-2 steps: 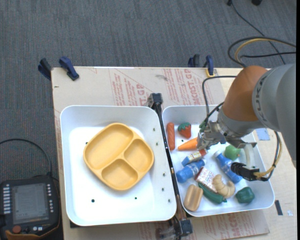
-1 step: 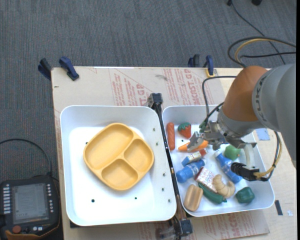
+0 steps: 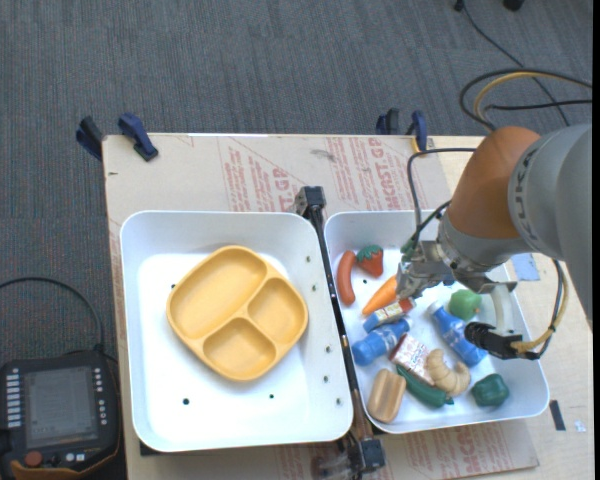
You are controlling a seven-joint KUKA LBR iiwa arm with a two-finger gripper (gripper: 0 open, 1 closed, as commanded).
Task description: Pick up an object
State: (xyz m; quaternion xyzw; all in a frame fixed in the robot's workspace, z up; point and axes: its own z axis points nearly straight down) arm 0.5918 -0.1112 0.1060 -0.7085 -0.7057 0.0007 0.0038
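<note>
Gripper lowered into the right bin, above the toy carrot
Finger state cannot be told; carrot lies among 1 bin's clutter, apparently ungrasped, so lifting remains

Floor: grey carpet with a fine ribbed weave, evenly lit, no strong shadows. A board bench top printed with red lettering sits on it, held by blue clamps at its far edge. Black cables loop across the carpet at upper right. A handheld control pendant with grey screen lies at lower left.
</note>
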